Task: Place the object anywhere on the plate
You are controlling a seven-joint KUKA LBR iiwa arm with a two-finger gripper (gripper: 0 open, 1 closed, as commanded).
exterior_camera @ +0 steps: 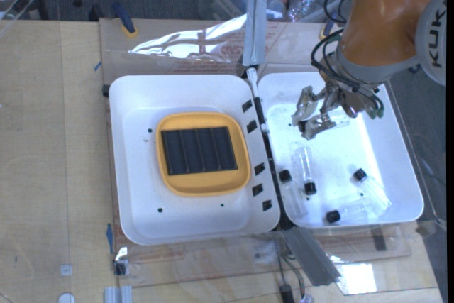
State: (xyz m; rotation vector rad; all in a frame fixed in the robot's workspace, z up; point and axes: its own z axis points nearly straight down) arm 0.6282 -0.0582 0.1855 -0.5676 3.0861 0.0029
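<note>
A: Item one, bins?

B: Two shallow white bins, side by side. Left bin, right bin, meeting along a central divider.

A: Contents of the left bin?

B: One plate, yellow rim, dark ribbed centre, lying flat near the middle. Nothing rests on it.

A: Contents of the right bin?

B: Clear plastic bottles with black caps, three as far as can be counted. First bottle, long axis near vertical in the view, cap at the near end, pointing toward the bench's front edge. Second bottle, long axis diagonal, cap up-left, body toward the bin's near right corner. Third bottle, long axis near horizontal, cap at the left end. One further black cap sits beside the divider; whether a body is attached cannot be told, the plastic being transparent against white.

A: The arm?

B: One, grey with an orange band, reaching in from the right. Gripper hangs over the far half of the right bin, apart from all bottles.

A: Jaws?

B: Cannot tell whether spread or pressed together; the metal parts overlap at this angle. No bottle is visible between them.
</note>
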